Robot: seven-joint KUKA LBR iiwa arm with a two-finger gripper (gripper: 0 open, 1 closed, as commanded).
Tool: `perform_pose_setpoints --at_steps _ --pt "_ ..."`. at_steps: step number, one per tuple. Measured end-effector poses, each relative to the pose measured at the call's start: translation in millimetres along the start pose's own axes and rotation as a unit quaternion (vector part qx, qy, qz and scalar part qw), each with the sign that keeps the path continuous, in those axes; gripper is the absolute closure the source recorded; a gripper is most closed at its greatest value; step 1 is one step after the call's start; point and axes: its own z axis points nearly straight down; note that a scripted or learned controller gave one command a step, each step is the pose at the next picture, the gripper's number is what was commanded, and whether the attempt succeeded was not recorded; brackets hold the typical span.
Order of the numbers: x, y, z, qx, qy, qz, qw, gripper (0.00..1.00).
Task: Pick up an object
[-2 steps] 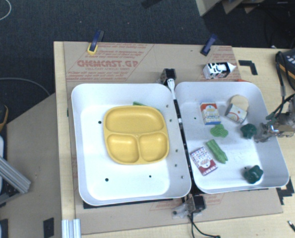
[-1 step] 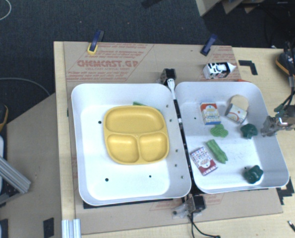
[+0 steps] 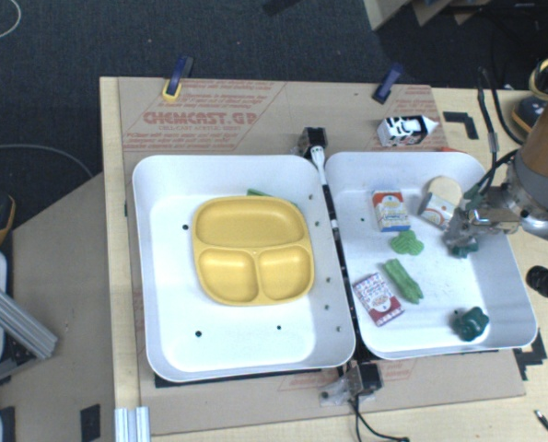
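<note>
My gripper hangs low over the right side of the right bin, reaching in from the right. Just to its upper left lies a cream rounded object. A small red, white and blue carton stands further left. Below that are a light green piece and a longer green piece. A red packet lies near the bin's left wall. A dark green object sits near the front right corner. Nothing is seen held in the gripper.
The left bin holds a yellow divided plate, with a green sliver peeking out behind it. A black-and-white patterned object lies on the bench behind the right bin. Two clamps hold the board's far edge.
</note>
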Motion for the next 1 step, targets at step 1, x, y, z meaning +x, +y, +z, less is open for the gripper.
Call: perform_pose_setpoints --at_steps 1 --pt "61.1 15.3 -4.2 -0.002 0.000 -0.001 1.0000 1.00"
